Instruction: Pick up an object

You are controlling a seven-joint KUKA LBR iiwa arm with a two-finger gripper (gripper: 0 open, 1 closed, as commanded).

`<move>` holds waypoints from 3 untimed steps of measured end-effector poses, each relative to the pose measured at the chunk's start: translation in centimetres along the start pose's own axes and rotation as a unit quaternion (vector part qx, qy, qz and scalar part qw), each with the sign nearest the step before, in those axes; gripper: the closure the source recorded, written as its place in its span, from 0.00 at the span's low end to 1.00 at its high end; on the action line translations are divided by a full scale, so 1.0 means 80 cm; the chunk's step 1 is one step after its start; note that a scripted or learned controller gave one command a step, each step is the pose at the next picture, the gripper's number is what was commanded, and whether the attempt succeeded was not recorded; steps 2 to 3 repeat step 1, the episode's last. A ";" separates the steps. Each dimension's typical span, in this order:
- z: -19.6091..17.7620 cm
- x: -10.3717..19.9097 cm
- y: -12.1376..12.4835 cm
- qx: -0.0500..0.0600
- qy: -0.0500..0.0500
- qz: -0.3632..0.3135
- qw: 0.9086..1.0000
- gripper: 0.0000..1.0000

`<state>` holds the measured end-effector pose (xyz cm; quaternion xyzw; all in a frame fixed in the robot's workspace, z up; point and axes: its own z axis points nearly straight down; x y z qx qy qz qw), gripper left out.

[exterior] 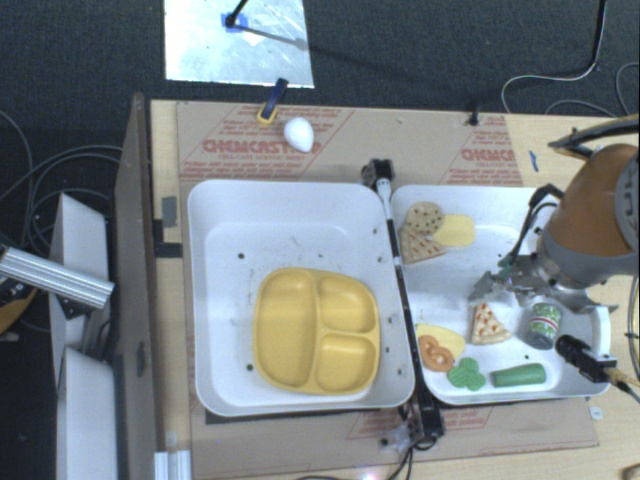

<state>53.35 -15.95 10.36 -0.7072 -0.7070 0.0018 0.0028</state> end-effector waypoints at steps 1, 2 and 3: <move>0.025 0.033 -0.034 -0.003 0.000 0.000 1.000 0.00; 0.025 0.033 -0.034 -0.003 0.000 0.000 1.000 0.00; 0.025 0.033 -0.034 -0.003 0.000 0.000 1.000 0.00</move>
